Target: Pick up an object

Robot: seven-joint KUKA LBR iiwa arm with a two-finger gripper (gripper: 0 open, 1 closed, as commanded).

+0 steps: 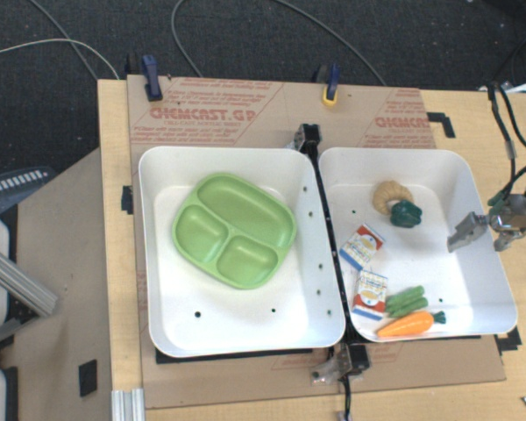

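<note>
A light green plastic divided plate (235, 230) lies in the left white bin (158, 261). The right white bin (456, 169) holds a tan bagel (387, 193) touching a dark green pepper (407, 214), two small cartons (361, 246), green beans (405, 302) and an orange carrot (406, 324). The gripper (470, 231), partly cut off at the right rim, is too unclear to judge.

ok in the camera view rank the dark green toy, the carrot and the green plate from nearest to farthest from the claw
From the claw at the right bin's right edge:
1. dark green toy, upper part of the right bin
2. carrot, the right bin's near edge
3. green plate, left bin
</note>
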